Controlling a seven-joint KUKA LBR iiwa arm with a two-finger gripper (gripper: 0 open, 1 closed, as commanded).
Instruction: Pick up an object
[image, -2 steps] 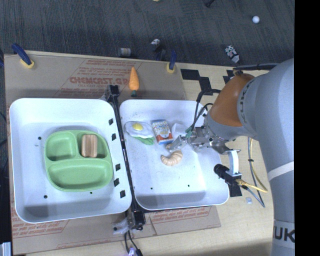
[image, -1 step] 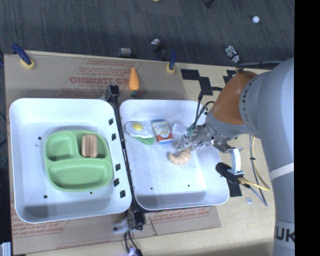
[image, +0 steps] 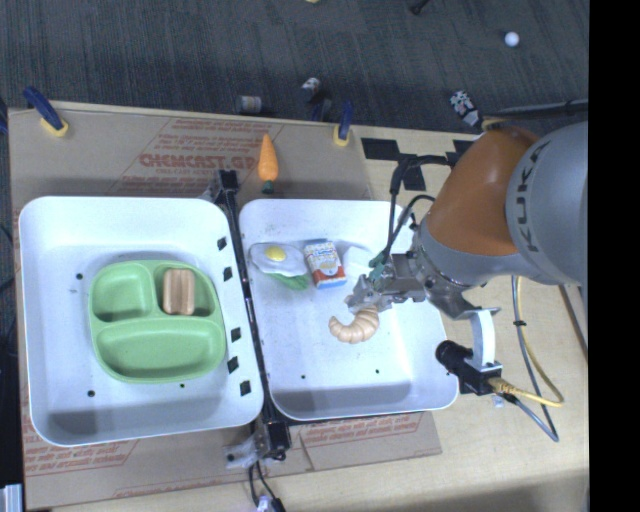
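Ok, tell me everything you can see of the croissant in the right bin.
The croissant is a tan, curved crescent with ridged segments, looking like a plastic toy. It lies flat on the floor of the right bin, near its middle, ends curling upward in the view. The gripper is right over its right end, apparently touching it; whether it is gripped is unclear. It lies apart from the small carton and the fried egg.

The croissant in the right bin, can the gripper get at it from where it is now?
Probably yes. The gripper sits right at the croissant, which lies on bare bin floor, apart from the milk carton and fried egg.
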